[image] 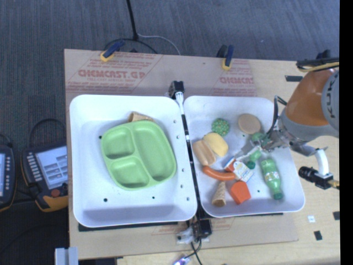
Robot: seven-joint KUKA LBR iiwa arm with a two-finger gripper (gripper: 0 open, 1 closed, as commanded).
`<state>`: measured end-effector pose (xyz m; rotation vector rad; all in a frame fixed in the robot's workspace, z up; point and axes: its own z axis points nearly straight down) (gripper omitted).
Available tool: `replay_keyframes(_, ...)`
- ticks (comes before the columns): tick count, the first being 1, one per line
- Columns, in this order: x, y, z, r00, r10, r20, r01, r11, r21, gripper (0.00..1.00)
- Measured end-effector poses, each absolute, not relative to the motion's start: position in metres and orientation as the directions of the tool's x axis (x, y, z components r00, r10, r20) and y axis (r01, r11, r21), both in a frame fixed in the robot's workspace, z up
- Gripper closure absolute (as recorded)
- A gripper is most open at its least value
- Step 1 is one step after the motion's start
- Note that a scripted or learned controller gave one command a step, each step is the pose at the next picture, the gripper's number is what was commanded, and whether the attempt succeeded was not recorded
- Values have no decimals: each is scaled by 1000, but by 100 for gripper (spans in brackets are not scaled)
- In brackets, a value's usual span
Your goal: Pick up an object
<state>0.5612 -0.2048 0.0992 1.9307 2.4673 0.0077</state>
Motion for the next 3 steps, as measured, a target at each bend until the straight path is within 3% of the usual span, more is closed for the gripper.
replay_keyframes(1, 561, -204, 107, -240, 971, -4, 971, 240, 8, 100)
replay_keyframes(2, 541, -71, 184, -293, 956, 1, 956, 293, 0, 100)
replay_keyframes(3, 541, -72, 193, -291, 957, 0, 957, 291, 0, 100)
